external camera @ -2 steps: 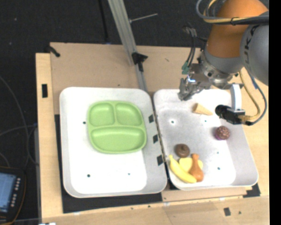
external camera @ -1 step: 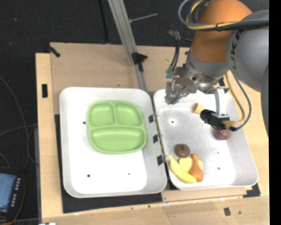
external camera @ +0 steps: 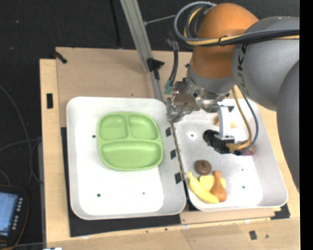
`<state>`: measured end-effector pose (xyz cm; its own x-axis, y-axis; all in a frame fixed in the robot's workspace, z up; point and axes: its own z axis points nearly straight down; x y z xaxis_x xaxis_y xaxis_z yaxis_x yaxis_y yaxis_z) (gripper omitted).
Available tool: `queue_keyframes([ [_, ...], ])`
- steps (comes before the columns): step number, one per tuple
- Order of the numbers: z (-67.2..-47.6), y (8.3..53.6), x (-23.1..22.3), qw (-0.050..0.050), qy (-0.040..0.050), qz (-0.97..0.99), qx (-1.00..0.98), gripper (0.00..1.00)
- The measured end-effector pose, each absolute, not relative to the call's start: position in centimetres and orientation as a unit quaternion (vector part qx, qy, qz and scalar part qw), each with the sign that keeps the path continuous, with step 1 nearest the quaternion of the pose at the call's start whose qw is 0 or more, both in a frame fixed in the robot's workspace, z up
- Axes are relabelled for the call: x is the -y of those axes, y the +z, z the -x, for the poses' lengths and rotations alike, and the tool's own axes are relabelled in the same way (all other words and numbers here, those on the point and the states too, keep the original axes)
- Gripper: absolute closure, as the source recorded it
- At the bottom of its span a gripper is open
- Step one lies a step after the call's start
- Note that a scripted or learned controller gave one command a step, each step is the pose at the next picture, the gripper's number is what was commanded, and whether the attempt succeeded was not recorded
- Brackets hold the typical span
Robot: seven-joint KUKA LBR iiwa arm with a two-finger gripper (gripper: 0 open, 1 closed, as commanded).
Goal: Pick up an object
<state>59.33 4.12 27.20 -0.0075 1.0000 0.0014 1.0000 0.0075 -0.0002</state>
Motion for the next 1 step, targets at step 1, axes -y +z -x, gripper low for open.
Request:
queue_keyframes([
  [1,-58.42,24.61,-8.77,0.001,0.0005,0.705,0.709,1.0],
])
